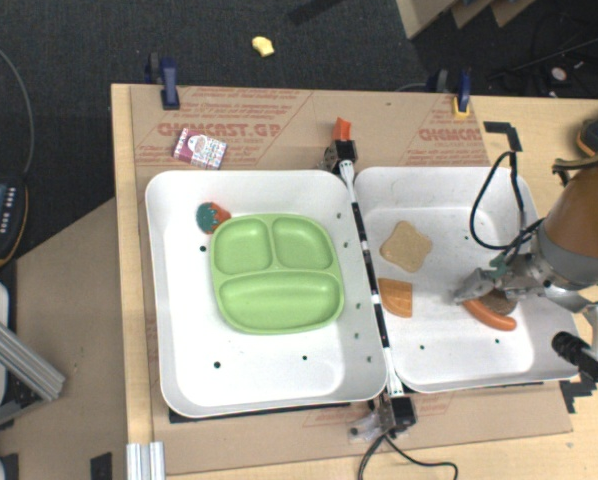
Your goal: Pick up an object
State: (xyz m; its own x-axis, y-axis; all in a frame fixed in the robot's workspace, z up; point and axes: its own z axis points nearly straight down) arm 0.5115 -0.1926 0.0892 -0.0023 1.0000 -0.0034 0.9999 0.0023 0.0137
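Observation:
In the right bin (449,363) lie a tan slice of toast (406,246), an orange wedge (395,297) by the bin's left wall, and an orange-red hot dog (490,314). My gripper (487,290) reaches in from the right and sits low over the hot dog's left end, touching or just above it. A green divided plate (276,273) rests in the left bin (179,348), with a small red and green item (213,216) at its upper left corner.
A black cable (494,193) loops over the right bin's far side. A small pink packet (199,148) lies on the cardboard behind the left bin. Clamps hold the bench's far edge and the seam between the bins.

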